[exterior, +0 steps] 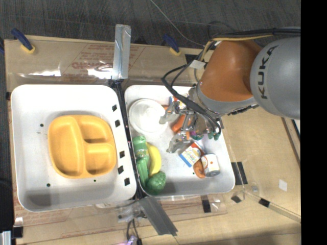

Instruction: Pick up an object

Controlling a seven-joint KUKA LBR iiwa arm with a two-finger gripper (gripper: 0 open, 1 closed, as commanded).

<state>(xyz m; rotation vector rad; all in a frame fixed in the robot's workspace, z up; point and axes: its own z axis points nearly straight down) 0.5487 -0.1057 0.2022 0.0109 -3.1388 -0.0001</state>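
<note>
The pincer [176, 131] hung spread over the right bin [225, 180], gripping nothing; the pick remained undone.

Yellow divided tray [82, 146] in left bin [25, 137]; blue clamps [23, 41] on cardboard backing [76, 55]; grey tape strip [121, 52]

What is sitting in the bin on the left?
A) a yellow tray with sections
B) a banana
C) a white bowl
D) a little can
A: the left bin holds the yellow divided tray, while the white bowl, banana and small can lie in the right bin.
</note>
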